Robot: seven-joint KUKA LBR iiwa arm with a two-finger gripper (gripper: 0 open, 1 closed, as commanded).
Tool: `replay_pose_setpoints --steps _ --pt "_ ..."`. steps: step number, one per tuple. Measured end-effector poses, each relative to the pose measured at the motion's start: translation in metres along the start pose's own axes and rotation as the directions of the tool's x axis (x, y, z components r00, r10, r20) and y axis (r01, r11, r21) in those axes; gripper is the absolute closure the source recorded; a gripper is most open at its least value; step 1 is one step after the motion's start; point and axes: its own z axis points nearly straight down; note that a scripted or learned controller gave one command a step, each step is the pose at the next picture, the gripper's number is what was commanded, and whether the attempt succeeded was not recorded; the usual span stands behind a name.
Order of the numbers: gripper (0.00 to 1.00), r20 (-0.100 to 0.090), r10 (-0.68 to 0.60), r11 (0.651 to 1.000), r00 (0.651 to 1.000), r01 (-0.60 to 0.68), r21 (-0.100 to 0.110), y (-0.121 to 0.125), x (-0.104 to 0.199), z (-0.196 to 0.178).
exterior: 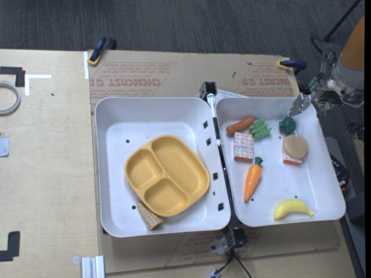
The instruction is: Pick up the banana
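Observation:
The yellow banana [293, 209] lies on its side in the front right corner of the right bin [324, 155], close to the front wall. My gripper [301, 105] hangs over the bin's far right corner, just above a dark green toy [287, 125], and well back from the banana. Nothing shows between the gripper and the banana except the round bun sandwich [294, 149]. The arm's orange band [355, 48] is at the right edge.
In the right bin also lie an orange carrot [252, 179], a red and white box [243, 146], a reddish sausage [240, 125] and a leafy green piece [260, 129]. The left bin [110, 155] holds a yellow divided plate [167, 175] and a brown cracker [149, 216].

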Motion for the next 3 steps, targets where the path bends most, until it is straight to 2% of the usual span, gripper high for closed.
replay_pose_setpoints --steps 1,2,3 --pt "0.0 0.0 0.209 0.978 0.978 -0.209 0.0 0.013 -0.001 -0.036" --pt "0.0 -0.001 0.142 0.99 0.99 -0.142 0.003 -0.076 0.008 -0.015" --pt "0.0 0.0 0.185 0.983 0.983 -0.185 0.001 0.007 0.009 -0.041"
